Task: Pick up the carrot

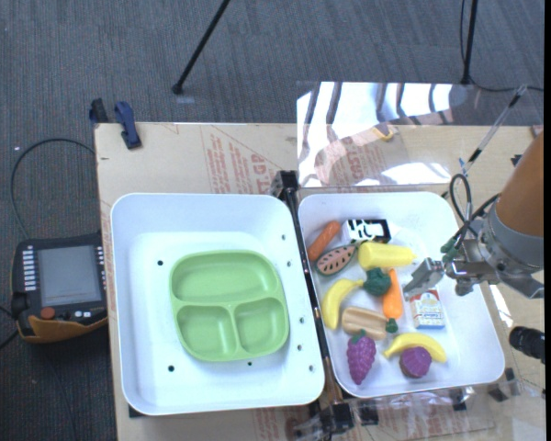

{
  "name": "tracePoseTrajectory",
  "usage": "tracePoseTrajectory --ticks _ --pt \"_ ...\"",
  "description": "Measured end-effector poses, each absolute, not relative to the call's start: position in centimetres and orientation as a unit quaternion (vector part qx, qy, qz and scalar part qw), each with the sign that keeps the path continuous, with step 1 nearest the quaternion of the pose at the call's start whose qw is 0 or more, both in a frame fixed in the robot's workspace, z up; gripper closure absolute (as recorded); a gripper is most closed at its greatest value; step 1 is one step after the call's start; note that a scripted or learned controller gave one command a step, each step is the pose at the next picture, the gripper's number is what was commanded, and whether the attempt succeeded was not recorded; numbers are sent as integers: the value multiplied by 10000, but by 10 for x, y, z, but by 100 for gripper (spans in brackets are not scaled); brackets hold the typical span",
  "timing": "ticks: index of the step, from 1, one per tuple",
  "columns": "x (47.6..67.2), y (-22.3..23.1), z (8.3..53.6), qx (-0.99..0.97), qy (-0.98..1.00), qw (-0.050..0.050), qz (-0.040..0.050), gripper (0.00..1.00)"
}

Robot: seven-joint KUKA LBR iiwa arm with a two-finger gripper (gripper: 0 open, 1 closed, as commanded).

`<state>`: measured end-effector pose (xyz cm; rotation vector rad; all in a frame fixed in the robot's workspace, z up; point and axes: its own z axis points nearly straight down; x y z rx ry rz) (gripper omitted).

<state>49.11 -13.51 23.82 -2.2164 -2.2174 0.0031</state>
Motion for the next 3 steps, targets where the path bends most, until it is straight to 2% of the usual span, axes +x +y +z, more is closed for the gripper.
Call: tracePoseTrajectory --ticks 1,2,3 --pt "529 -115 88 -7553 -6554 67 32 0" --pt "530 -118 101 -7584 -6517 60 21 100" --pt "601 -117 165 -7966 -6045 2 -7 100"
